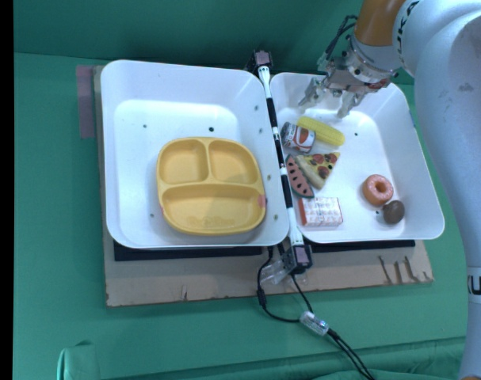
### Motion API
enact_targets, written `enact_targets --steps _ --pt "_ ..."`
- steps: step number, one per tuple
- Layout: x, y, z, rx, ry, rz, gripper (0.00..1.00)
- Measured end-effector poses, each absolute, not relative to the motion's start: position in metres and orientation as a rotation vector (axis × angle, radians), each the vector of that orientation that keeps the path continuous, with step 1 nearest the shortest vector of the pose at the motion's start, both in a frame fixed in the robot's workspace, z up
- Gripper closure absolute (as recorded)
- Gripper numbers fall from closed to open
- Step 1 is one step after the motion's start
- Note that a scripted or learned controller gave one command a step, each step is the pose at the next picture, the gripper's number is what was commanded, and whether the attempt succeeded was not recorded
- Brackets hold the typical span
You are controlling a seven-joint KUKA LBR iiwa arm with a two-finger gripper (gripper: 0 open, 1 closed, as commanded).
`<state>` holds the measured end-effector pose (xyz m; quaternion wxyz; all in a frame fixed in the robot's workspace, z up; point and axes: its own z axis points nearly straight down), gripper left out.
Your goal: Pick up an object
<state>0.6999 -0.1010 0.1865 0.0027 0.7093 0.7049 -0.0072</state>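
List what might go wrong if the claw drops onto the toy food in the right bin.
1. The claw, open, hangs above the corn cob, which lies against the can; it might catch both.
2. Pizza slice and watermelon slice touch, so one may drag the other.

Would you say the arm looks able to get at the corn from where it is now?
Probably yes. The tool hangs open just above and behind the corn in the right bin, with nothing between them. The can touches the corn's left end, so a grasp nearer the middle looks safer.
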Motion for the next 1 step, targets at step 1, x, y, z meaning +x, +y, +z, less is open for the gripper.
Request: enact_targets --steps 1 --pt "0.7 -0.1032 0.1865 2.223 2.217 -0.016 0.0"
